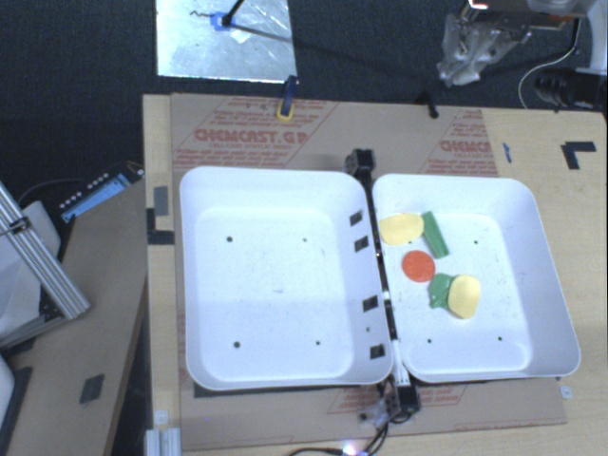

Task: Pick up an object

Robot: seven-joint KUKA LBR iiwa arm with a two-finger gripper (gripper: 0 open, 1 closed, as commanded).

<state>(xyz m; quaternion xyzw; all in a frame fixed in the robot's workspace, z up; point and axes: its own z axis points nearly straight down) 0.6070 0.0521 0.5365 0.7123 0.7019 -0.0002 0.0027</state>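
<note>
The right bin holds several small objects near its left side. A yellow piece lies by the divider, with a green stick beside it. Below them sits a red-orange disc. A second yellow piece rests against a small green piece. My gripper hangs high at the top right of the view, beyond the bench's far edge and well away from the objects. Nothing shows between its fingers.
The left bin lies beside the right one, joined by a black clip strip. A shiny metal sheet lies on the dark floor at the back. Cables trail at the top right.
</note>
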